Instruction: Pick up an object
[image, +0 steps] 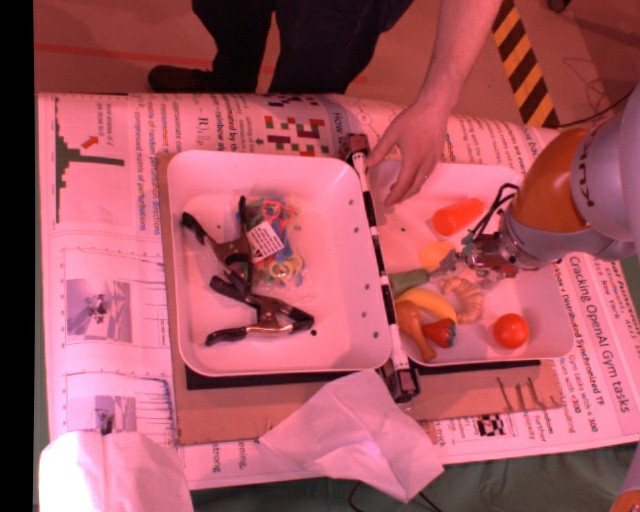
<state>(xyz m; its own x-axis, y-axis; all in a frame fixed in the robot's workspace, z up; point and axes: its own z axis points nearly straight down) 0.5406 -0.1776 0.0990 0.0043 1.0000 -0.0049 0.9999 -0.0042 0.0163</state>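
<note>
Reaching in from the right, the arm (590, 190) hangs its gripper (480, 255) low over the right bin (545, 340), and whether its jaws are apart or together I cannot tell, since the wrist and cables hide them. Going from large to small: two white bins lie side by side, the left bin (340, 200) holding one pair of pliers (250, 295) and one bag of coloured rings (275, 240). One person's hand (415, 150) rests on the far rim of the right bin, near the gripper. The toy food sits in a cluster just below and to the left of the gripper: one croissant (465, 297) touching or almost under it, one banana (425, 300) lying with its long axis across the bin, one orange cone (457, 215) above, one tomato (511, 330) apart at lower right, one small red piece (440, 333). The croissant looks the nearest pick.
</note>
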